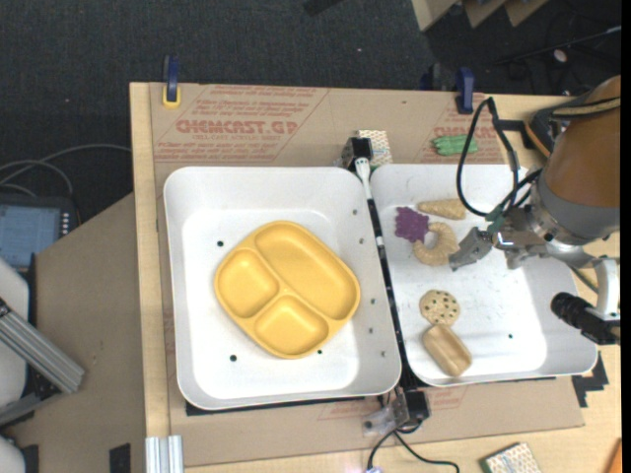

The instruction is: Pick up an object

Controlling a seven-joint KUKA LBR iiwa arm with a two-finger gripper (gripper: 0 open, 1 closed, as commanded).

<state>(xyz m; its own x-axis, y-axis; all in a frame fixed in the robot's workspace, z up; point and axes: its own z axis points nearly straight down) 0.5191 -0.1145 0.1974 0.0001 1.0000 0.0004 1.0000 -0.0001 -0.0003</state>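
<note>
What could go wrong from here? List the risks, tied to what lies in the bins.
1. The tool sits beside the curved tan pastry, which touches the purple piece; a grab there may nudge or catch both.
2. The round cookie lies flat and close to the bread roll, so gripping it cleanly looks hard.
3. The black cable loops over the right bin and could snag.

The bench top, brown board printed with red lettering, was held by blue clamps at its far edge. Dark carpet lay beyond, with cables trailing at left.
</note>
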